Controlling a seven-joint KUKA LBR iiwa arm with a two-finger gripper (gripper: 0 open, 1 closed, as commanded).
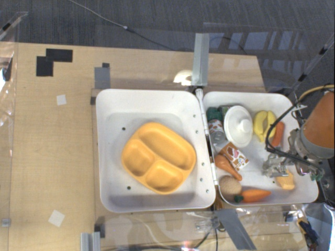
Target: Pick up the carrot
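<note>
An orange carrot (255, 195) with a green stub at its left end lies flat along the front wall of the right bin (309, 195). My gripper (275, 167) hangs over that bin's right part, to the upper right of the carrot and clear of it. A yellow block (286, 182) sits just below the gripper. A second orange, tapered piece (228, 167) lies further left, beside a small carton (236, 157).
Also in the right bin are a white bowl (238, 124), a banana (261, 124), a red sausage-like piece (277, 134), a can (216, 132) and a brown ball (229, 184). A yellow divided plate (158, 157) rests in the left bin (112, 119).
</note>
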